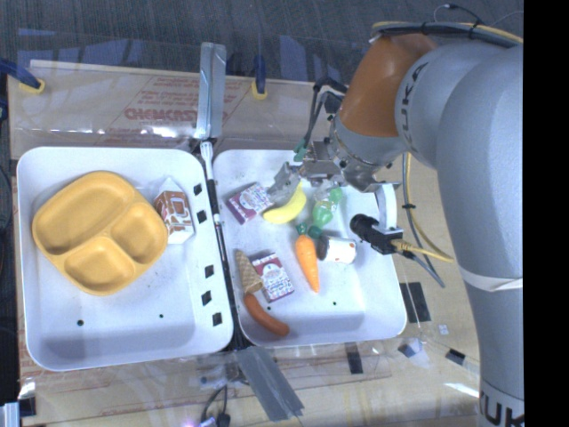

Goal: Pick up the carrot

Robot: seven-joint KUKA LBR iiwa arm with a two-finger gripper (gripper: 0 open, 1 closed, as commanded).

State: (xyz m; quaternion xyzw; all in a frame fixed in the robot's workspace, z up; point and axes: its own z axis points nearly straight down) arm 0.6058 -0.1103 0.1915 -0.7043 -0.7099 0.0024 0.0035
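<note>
Farthest left of the pincer, the left bin [53, 327] holds a yellow divided plate [98, 229], with a small brown-and-white carton [175, 214] touching the plate's right edge. Across the divider, in the right bin [373, 323], a red-and-white packet [250, 202] lies just left of the pincer, and a yellow banana [288, 209] sits right beside it, directly under the fingers. Lower left of the pincer lie an ice-cream cone [246, 271], a second red packet [276, 277] and, nearest the bin's front wall, a sausage [266, 318]. The pincer [293, 174] hangs over the back part of the right bin, above the banana; how far its fingers are parted cannot be made out, and nothing shows between them. The carrot [307, 261] lies below and slightly right of the pincer, well apart from it, its green top pointing back toward the banana. A green bottle [324, 206] and a white-and-black cylinder [339, 251] lie to the pincer's right.
</note>
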